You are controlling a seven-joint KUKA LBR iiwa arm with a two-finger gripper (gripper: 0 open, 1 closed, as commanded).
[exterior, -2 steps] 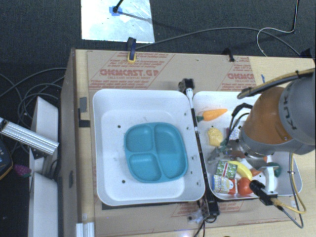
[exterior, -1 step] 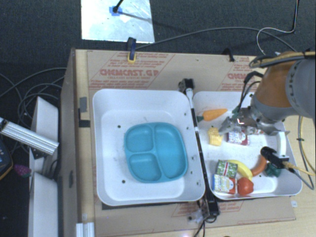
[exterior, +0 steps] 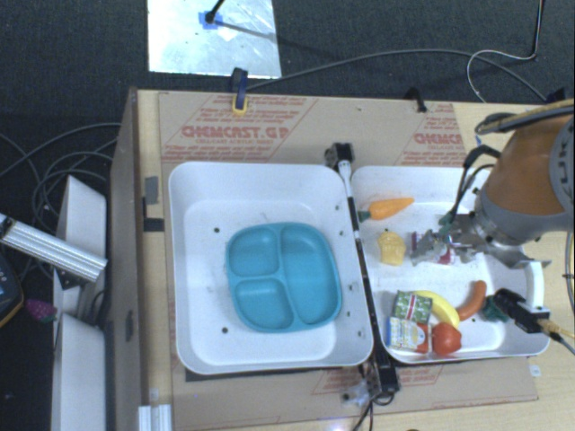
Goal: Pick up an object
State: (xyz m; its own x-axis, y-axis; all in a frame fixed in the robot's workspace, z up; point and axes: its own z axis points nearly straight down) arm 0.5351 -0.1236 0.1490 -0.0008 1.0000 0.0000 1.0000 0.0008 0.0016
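The right bin [exterior: 449,180] holds several toy foods. An orange carrot [exterior: 390,208] lies near its far left corner. Below the carrot sits a pale yellow piece [exterior: 392,248]. Along the front wall are a green and red juice carton [exterior: 409,319], a yellow banana [exterior: 442,305], a red tomato [exterior: 446,338] and a reddish sausage [exterior: 473,299]. My gripper [exterior: 424,246] hangs low over the middle of this bin, pointing left, just right of the yellow piece. Nothing shows between its fingers.
The left bin [exterior: 202,196] carries a blue divided plate [exterior: 282,275]. A black divider rail [exterior: 356,241] runs between the two bins. A small green piece [exterior: 491,310] lies right of the sausage. The arm [exterior: 530,182] covers the right bin's far right side.
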